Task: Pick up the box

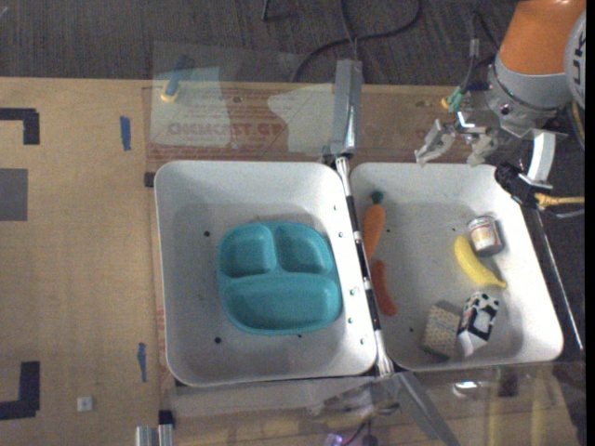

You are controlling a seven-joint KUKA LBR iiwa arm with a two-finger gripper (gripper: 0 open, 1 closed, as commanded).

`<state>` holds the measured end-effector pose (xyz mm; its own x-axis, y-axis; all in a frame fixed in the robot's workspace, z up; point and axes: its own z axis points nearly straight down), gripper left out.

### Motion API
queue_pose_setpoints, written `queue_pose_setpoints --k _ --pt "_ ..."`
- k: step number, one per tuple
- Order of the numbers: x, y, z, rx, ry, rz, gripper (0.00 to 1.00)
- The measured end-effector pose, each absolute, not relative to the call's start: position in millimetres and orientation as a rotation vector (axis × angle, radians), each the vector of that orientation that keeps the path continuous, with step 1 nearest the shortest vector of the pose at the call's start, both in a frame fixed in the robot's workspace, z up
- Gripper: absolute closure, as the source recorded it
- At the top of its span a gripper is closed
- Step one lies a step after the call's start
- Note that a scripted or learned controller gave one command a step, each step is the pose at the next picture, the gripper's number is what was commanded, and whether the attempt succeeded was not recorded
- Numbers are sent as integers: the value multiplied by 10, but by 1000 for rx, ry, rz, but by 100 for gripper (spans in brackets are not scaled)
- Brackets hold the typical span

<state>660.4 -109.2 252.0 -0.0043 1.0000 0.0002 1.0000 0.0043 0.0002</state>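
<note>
A small tan speckled box [442, 329] lies near the front of the right bin [409, 212]. A black-and-white carton [480, 320] touches its right side. My gripper [456, 147] hangs over the far rim of the right bin, well behind the box and a little to its right. Its two fingers are spread open with nothing between them.
The right bin also holds an orange carrot [373, 228], a red chili-like piece [382, 289], a small tin can [483, 234] and a banana [476, 264]. A teal divided plate [277, 278] sits in the left bin [186, 203]. A metal divider [346, 119] runs between the bins.
</note>
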Motion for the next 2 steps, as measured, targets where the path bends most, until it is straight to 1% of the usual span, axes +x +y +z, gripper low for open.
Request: queue_pose_setpoints --k 1,2 --pt "6009 -1190 1620 -2377 -2053 0 0" --pt "6040 -1597 2772 -2464 -1952 -1 0"
